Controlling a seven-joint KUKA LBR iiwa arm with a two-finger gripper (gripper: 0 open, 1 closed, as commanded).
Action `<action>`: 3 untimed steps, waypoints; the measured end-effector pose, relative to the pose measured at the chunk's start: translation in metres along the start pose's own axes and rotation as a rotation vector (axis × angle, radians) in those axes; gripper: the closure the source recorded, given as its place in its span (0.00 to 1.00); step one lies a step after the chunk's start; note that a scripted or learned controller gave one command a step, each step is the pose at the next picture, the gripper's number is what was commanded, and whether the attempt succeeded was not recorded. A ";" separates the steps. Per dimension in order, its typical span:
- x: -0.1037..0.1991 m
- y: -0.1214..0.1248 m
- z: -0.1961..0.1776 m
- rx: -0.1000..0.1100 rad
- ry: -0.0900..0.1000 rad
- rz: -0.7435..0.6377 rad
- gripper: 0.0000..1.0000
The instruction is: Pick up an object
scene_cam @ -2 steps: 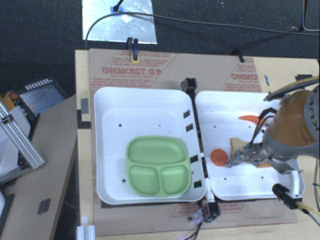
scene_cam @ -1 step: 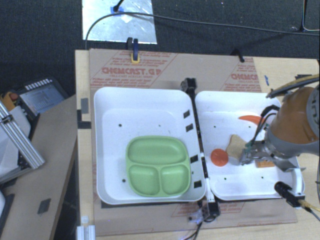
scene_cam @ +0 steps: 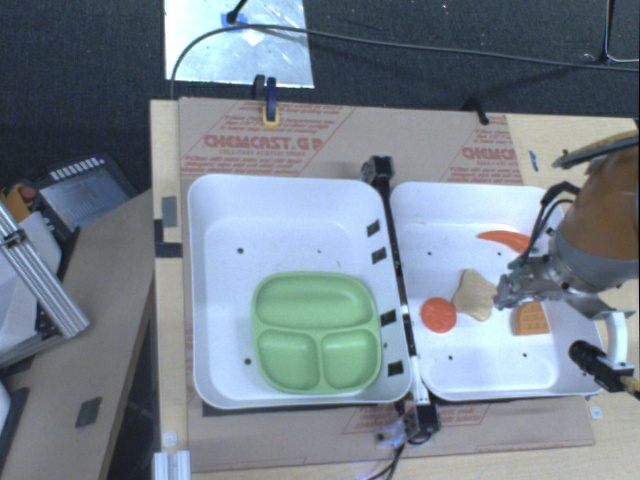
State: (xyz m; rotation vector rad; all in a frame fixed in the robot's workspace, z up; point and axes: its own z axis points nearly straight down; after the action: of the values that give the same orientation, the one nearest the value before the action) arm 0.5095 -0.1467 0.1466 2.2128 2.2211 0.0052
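Beige object (scene_cam: pixel 474 294) in right bin (scene_cam: pixel 470 378), gripper (scene_cam: pixel 508 290) touching it.

Right bin (scene_cam: pixel 470 383) is crowded mid-floor: orange disc (scene_cam: pixel 438 314), tan piece (scene_cam: pixel 474 294) and waffle-like square (scene_cam: pixel 530 318) bunch together under the claw (scene_cam: pixel 512 290). Its near strip lies open. In the left bin (scene_cam: pixel 215 268), the green tray (scene_cam: pixel 315 330) blocks the near half.

Arm (scene_cam: pixel 600 218) cut off at right edge, waffle piece (scene_cam: pixel 531 318) partly hidden beneath it
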 end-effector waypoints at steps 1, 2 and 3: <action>0.007 -0.004 -0.051 0.000 0.001 -0.001 1.00; 0.016 -0.006 -0.107 -0.002 0.001 -0.002 1.00; 0.067 -0.001 -0.093 0.004 0.003 -0.006 1.00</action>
State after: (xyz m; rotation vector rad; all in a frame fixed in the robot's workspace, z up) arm 0.5073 -0.0797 0.2393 2.2102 2.2310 0.0048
